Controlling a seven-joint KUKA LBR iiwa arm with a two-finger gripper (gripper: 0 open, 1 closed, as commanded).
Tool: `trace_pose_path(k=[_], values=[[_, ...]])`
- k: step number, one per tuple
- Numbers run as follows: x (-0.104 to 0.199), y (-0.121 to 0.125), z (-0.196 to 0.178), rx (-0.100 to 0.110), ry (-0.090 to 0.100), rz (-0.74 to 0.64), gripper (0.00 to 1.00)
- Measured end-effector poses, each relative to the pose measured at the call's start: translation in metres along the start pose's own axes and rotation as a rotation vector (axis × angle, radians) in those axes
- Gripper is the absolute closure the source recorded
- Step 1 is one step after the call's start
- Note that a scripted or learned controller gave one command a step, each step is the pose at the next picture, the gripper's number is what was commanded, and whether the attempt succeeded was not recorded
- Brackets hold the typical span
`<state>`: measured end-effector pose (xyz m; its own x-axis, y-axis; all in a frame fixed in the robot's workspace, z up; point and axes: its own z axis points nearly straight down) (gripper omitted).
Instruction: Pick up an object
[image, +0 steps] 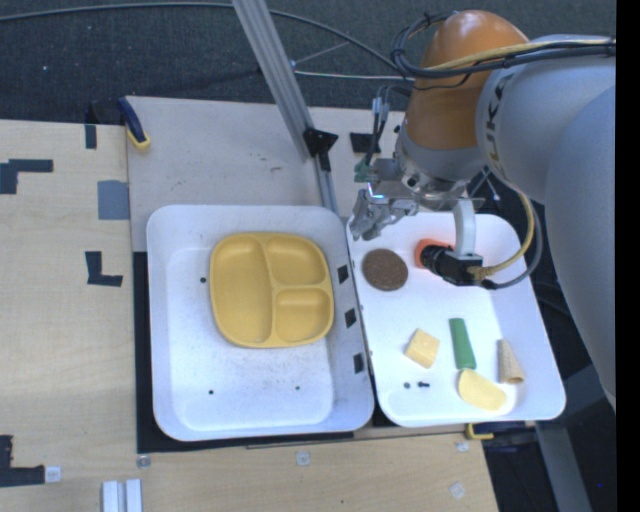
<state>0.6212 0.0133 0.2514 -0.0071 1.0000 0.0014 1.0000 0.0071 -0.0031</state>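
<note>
Gripper (372, 222) hangs over the far left corner of the right bin (530, 400) in the camera view, just above the brown round cookie (384, 270), with nothing seen between its fingers; whether they are spread or pressed together I cannot tell. The step looks like the approach before a grasp. Next it needs a descent centred on the cookie, clear of the orange piece (432, 250) just beside it.

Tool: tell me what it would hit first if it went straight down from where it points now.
Probably the bare floor of the right bin near its far left corner, just beyond the brown disc. The tool hangs there; depth is unclear from this slant.
</note>
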Motion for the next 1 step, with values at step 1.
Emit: trace_pose_path(k=[1], values=[[0.0506, 0.006, 0.0173, 0.0, -0.001, 0.001, 1.0]])
